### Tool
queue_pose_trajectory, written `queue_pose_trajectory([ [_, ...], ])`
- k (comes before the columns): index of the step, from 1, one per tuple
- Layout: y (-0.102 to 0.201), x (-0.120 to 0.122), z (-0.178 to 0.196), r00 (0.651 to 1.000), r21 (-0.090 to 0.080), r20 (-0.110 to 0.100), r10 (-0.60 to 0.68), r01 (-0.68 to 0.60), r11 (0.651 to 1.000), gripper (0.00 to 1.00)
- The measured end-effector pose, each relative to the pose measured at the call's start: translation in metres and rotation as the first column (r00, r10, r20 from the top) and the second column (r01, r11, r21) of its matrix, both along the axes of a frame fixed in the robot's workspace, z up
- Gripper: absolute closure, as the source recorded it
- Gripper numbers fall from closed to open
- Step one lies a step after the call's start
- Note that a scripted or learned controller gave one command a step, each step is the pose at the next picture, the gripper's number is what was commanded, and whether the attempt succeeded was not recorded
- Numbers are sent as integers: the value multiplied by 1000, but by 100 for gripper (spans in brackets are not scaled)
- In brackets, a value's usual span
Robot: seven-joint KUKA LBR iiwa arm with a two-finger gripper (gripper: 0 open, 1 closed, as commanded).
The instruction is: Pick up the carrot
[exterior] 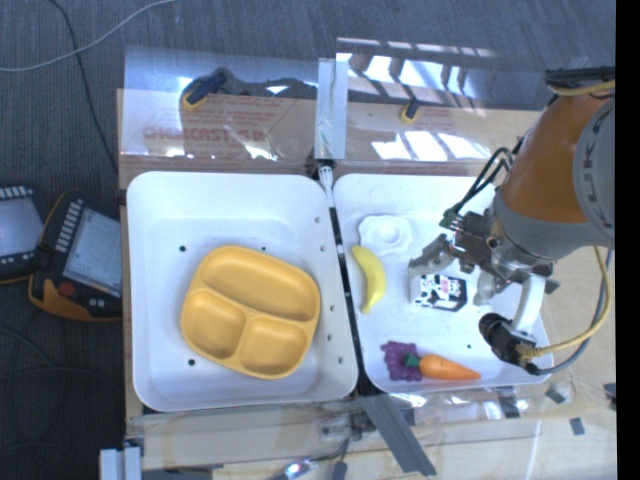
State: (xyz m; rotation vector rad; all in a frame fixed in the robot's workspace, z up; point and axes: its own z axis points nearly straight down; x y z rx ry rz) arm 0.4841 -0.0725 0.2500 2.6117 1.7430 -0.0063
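Altogether, two white bins stood side by side on the worktop (240, 446): the left bin (160, 218) and the right bin (380, 193), meeting along a central divider in the middle of the frame. One yellow divided plate (250, 310), with three compartments, lay in the left bin, tilted toward lower right. The right bin held five items: one carrot (448, 369), orange, lying near the bin's lower edge with its tip pointing right; one bunch of purple grapes (401, 359) touching the carrot's left end; one banana (371, 277) just beside the divider; one white fried egg (385, 234) above the banana; and one small black-and-white carton (440, 291) right of the banana.

One arm (560, 178), grey with an orange band, entered from the right of the frame. Its tool (462, 266) hovered over the carton, above and well apart from the carrot; whether its fingers were open or closed could not be told.

One clear panel over cardboard (215, 133) stood behind the bins. One yellow-and-black pendant (75, 258) lay at the left of the frame on dark grey carpet (60, 88).
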Motion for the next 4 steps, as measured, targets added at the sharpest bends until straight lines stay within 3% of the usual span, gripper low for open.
queue_pose_trajectory([
  [1,-42,-2,-100,996,4,-3,91,-91,996,0],
  [2,-41,-2,-92,996,5,-6,92,-92,996,100],
  [3,-41,-2,-92,996,5,-6,92,-92,996,0],
  [4,-41,-2,-84,996,6,-10,94,-93,996,100],
])
